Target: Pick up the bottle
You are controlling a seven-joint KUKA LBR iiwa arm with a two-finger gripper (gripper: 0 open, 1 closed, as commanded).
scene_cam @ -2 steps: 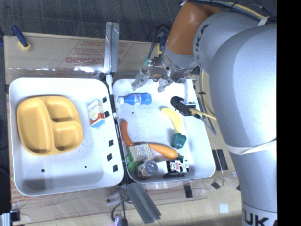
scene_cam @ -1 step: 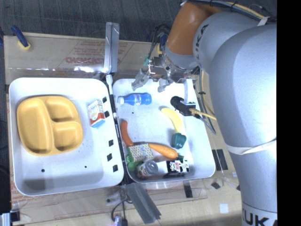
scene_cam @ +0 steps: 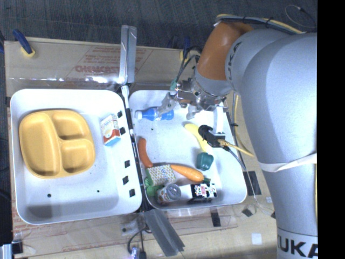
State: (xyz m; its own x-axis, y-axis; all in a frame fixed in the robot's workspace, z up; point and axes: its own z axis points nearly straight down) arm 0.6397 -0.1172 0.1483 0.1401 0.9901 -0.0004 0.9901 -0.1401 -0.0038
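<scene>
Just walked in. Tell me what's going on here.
The arm reaches in from the right, and its gripper hangs over the far end of the right bin, beside a blue bottle lying there. The bottle is not lifted. The left bin holds a yellow tray and a small carton.

Blue bottle [scene_cam: 153, 113] flat in right bin [scene_cam: 237, 171]

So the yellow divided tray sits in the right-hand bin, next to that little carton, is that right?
Not quite. The camera view shows the yellow divided tray in the left-hand bin, not the right. The little carton is indeed beside it there.
</scene>
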